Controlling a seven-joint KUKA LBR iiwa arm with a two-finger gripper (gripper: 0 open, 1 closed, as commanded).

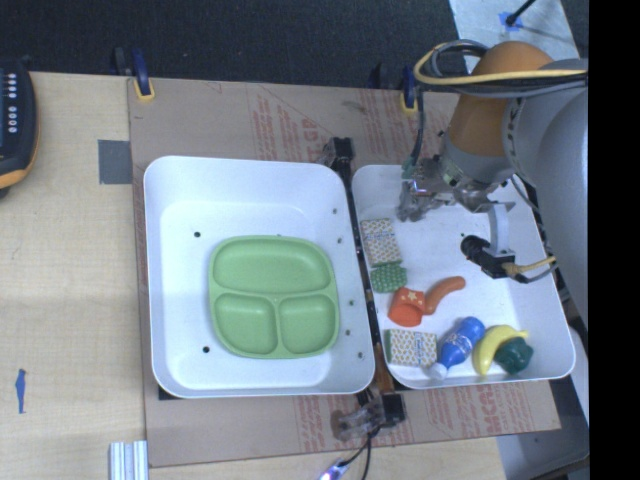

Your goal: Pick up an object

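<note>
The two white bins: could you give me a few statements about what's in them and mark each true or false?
1. The green divided plate lies in the left bin. True.
2. The banana lies in the left bin. False: it is in the right bin, near its lower corner.
3. The tool hangs over the right bin's upper part. True.
4. The blue bottle sits on the green plate. False: it lies beside the banana in the right bin.

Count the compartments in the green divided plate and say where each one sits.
3. The green plate in the left bin has one wide compartment across its far side and two smaller ones side by side along its near edge.
</note>
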